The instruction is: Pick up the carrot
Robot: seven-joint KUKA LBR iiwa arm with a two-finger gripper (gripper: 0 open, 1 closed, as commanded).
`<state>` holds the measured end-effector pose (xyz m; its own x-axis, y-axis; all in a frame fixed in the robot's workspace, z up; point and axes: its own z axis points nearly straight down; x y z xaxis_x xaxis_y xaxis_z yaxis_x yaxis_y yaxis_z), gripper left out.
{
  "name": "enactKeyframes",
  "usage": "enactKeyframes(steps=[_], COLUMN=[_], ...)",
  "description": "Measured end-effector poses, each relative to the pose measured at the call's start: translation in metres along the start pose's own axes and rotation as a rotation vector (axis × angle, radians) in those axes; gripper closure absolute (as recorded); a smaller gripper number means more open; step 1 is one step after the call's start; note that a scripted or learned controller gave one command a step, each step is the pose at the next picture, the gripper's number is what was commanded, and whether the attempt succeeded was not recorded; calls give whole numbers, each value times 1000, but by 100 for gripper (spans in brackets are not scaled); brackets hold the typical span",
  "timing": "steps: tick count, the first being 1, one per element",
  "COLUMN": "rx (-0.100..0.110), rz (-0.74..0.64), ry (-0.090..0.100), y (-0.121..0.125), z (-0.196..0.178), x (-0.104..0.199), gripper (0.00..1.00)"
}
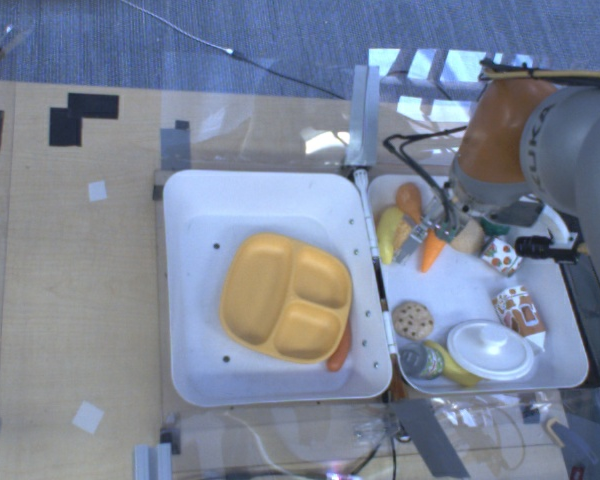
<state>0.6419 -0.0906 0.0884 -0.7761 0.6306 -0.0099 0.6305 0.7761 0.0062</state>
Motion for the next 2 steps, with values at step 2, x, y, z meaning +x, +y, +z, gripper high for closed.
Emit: enactKeyframes(steps=[2], rx=[-5], rz=[-194], ry=[-3], y=[42], z=[-103], x=[62], gripper=[100])
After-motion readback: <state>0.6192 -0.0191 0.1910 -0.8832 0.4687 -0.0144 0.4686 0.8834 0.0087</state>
